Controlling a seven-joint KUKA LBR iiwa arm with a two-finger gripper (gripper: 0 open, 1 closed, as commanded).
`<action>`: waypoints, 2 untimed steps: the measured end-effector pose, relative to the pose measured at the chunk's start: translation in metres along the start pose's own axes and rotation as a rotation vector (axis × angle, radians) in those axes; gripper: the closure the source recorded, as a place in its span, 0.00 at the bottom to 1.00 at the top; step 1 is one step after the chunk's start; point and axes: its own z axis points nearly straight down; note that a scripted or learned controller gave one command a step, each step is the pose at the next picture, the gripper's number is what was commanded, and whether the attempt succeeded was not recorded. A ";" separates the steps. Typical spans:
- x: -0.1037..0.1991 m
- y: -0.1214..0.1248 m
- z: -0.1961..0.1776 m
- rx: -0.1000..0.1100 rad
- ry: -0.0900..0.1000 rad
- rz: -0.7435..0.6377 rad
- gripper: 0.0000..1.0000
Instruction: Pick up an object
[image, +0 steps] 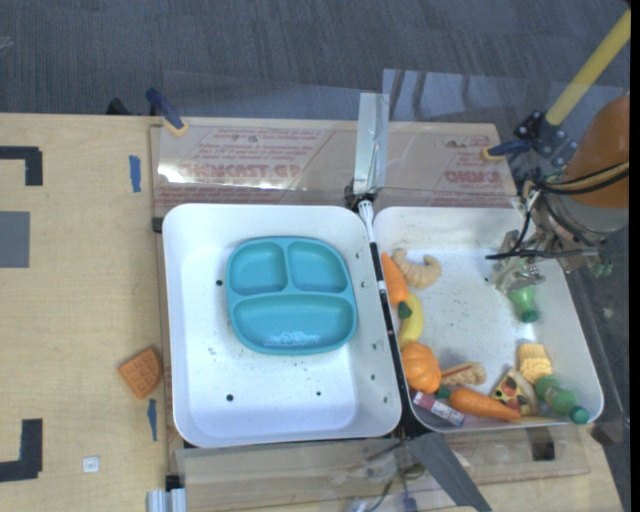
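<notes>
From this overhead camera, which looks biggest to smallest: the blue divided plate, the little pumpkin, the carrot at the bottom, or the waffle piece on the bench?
1. Blue divided plate, clearly largest.
2. Carrot, longest of the rest.
3. Pumpkin and waffle piece look about alike; I wouldn't rank them.

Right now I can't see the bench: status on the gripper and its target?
Gripper low over right bin, far right side. Small green object directly beneath, not confirmed held. Corn close by, other toy food clustered along front edge.
</notes>
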 end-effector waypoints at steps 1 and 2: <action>0.000 0.000 0.001 -0.001 0.001 0.000 0.00; -0.020 0.017 0.015 -0.004 0.008 -0.004 0.00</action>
